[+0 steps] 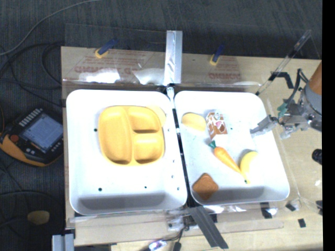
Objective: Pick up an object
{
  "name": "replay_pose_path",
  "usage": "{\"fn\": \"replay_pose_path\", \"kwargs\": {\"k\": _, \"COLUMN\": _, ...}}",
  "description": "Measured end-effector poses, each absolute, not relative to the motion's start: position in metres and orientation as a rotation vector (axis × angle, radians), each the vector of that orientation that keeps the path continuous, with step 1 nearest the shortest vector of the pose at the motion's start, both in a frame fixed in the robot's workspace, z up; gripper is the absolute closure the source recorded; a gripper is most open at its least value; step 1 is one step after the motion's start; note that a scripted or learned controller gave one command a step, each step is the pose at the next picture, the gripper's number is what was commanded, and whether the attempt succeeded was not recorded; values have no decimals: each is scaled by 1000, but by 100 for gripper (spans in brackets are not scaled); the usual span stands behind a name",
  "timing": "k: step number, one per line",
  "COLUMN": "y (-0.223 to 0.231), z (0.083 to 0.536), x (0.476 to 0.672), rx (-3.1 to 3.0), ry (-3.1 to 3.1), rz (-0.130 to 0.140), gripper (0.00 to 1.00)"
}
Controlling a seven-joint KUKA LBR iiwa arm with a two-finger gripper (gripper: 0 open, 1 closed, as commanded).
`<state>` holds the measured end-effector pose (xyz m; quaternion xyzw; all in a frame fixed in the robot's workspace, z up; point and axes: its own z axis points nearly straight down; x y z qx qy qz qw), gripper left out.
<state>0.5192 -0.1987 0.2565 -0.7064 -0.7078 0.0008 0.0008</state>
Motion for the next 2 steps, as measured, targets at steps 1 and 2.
{"fn": "replay_pose_path", "kwargs": {"k": 1, "y": -182, "z": 101, "x": 483, "rx": -2123, "ry": -2310, "rz": 0, "gripper": 0}}
{"fn": "replay_pose_path", "kwargs": {"k": 2, "y": -181, "z": 110, "x": 483, "rx": -2122, "ry": -2309, "rz": 0, "gripper": 100}}
